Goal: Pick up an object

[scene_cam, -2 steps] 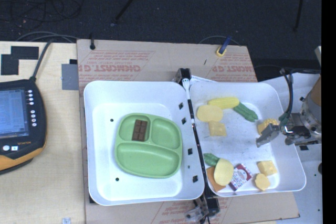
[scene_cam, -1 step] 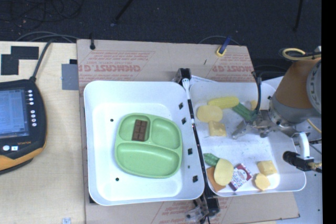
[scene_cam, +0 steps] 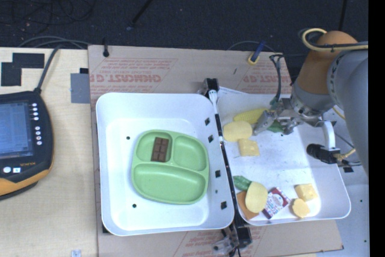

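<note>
grey arm with an orange band reaches in from the right, its gripper (scene_cam: 269,119) low over the upper part of the right bin (scene_cam: 337,198); whether the fingers are apart or together cannot be told, and nothing shows between them; just left of the gripper lie a yellow banana-like piece (scene_cam: 248,115), a round pale yellow piece (scene_cam: 237,130) and a yellow cube (scene_cam: 248,147) below them; near the bin's front edge sit a green piece (scene_cam: 242,182), an orange piece under a yellow potato-like lump (scene_cam: 255,196), a red and white packet (scene_cam: 275,202), and two small yellow pieces (scene_cam: 302,200) to the right; left bin (scene_cam: 114,201) holds a green divided tray (scene_cam: 171,183), with a brown block (scene_cam: 160,148) in its upper left compartment; black tablet (scene_cam: 21,135) lies at far left.
</note>
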